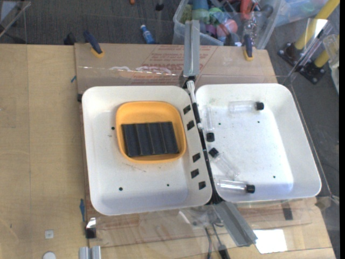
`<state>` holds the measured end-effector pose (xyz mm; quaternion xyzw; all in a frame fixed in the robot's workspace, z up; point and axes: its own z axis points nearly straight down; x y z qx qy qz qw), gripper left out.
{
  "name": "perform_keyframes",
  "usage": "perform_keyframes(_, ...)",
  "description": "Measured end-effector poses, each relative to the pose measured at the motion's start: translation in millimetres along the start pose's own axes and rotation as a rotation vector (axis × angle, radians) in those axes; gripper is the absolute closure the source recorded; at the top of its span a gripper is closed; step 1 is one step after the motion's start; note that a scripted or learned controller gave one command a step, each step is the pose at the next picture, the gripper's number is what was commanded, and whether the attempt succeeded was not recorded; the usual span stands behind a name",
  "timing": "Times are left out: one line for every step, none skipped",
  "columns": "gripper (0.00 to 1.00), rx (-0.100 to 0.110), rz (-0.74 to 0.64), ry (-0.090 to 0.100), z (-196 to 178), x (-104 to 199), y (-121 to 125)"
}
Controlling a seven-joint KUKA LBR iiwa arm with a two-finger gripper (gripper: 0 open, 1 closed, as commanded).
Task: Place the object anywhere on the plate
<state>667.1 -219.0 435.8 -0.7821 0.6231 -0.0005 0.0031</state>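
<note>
A dark ribbed rectangular block (150, 139) lies flat on the orange plate (125, 117) in the left white bin (102, 182) — the right bin (280, 166) beside it holds small clear tubes with black caps (245, 107).

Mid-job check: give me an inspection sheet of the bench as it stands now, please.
Surface: wooden bench bearing left bin and right bin, side by side.
Job's things: dark ribbed block lying flat on the orange plate in the left bin.
Clutter: clear tubes with black caps and specks in the right bin.
Grippers: nothing seen.
Cables: dark leads at the front edge.
Surroundings: clear tub of coloured toys behind the bench.
</note>
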Motion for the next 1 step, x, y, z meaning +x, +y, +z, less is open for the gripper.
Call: perform_keyframes(1.00,0.002,-0.254,0.000,0.2,-4.7,-2.2)
